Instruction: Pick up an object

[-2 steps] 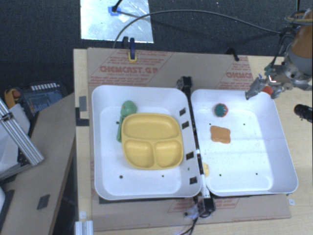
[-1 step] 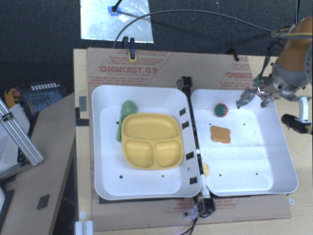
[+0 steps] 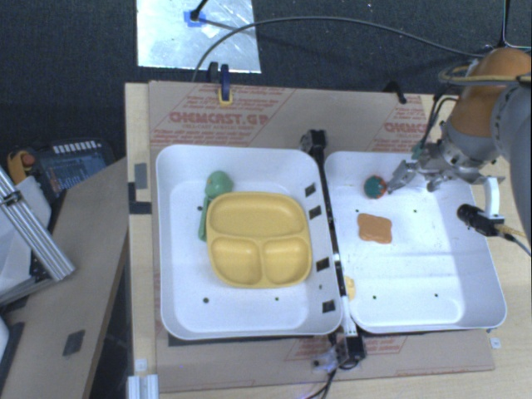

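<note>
Camera view: small teal ball [image 3: 375, 187] in right bin [image 3: 478, 306] — touching pincer [image 3: 399, 179] tip; pincer state: cannot tell.

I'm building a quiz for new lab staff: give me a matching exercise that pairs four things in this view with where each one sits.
Things:
1. yellow tray
2. green toy
3. orange piece
4. small teal and red ball

Places:
A. right bin, nearest the hand
B. left bin, partly under the tray's far rim
C. middle of the left bin
D. right bin, nearer the camera than the ball

Pairs: 1-C, 2-B, 3-D, 4-A
</note>
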Controlling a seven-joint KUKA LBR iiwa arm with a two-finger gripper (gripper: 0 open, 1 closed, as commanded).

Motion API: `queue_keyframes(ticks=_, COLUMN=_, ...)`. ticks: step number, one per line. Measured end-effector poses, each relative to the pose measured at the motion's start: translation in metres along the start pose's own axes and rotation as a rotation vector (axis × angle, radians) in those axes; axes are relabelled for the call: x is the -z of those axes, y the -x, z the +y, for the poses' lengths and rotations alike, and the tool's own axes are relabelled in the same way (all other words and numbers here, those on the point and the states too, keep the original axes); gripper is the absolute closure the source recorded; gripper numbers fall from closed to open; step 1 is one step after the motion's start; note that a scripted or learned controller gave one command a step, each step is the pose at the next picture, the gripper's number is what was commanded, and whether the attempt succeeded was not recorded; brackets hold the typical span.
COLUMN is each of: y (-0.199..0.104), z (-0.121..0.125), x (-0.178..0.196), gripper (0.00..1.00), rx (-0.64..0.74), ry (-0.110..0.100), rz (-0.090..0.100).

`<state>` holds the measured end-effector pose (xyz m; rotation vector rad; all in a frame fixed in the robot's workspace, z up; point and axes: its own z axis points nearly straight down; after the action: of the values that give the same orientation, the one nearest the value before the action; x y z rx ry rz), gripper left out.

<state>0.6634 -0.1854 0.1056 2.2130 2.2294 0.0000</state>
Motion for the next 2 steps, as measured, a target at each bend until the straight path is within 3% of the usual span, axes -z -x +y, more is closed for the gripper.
queue_keyframes(ticks=1, y=-0.001, z=0.001, x=-0.021, gripper=0.0, rx=0.0, ry=0.002, rz=-0.001)
queue_keyframes(ticks=2, y=0.0, z=0.003, x=-0.008, gripper=1.0, rx=0.002, ry=0.007, rz=-0.003)
